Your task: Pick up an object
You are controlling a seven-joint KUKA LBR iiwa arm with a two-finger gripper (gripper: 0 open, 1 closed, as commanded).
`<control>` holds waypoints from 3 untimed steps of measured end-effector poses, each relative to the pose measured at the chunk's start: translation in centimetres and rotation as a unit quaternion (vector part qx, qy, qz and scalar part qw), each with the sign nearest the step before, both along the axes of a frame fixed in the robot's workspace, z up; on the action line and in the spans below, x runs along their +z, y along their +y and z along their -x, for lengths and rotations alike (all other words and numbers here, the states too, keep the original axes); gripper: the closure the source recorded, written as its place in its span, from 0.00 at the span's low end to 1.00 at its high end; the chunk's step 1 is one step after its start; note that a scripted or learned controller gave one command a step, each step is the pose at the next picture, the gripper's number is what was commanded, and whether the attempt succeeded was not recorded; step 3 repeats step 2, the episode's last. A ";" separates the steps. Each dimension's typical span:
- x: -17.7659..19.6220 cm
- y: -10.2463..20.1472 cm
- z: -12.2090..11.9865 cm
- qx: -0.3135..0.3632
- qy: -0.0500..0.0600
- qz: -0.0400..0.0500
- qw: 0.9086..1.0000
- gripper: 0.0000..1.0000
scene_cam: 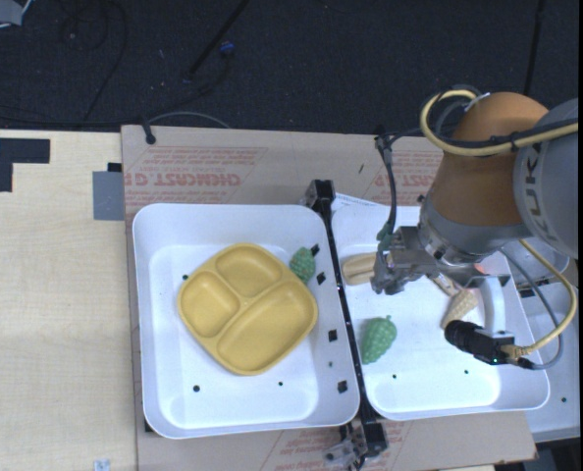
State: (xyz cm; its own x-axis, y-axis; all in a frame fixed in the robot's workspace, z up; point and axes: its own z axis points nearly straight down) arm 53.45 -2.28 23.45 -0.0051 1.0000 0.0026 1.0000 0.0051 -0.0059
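Observation:
My gripper [394, 269] hangs over the upper left part of the right bin [439, 392]. It is right at the end of a pale beige, elongated object [354, 267] that lies near the divider between the bins; whether they touch I cannot tell. A green knobbly object [377, 339] lies in the same bin, below and left of the gripper. Another beige piece [460, 308] lies to its right, partly hidden by the arm. A small green object [303, 261] sits in the left bin beside the yellow plate.
A yellow divided plate [248, 307] takes up the middle of the left bin [164, 381]. A black clamp bar [337, 302] runs between the bins. The arm's yellow cable [532, 346] and a black connector [473, 341] hang over the right bin's right side.

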 end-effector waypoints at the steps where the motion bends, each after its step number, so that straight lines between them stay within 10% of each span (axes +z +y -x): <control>1: 0.7 5.4 1.7 0.000 0.000 0.000 1.000 1.00; 3: 1.2 10.7 2.9 0.000 -0.001 0.001 1.000 1.00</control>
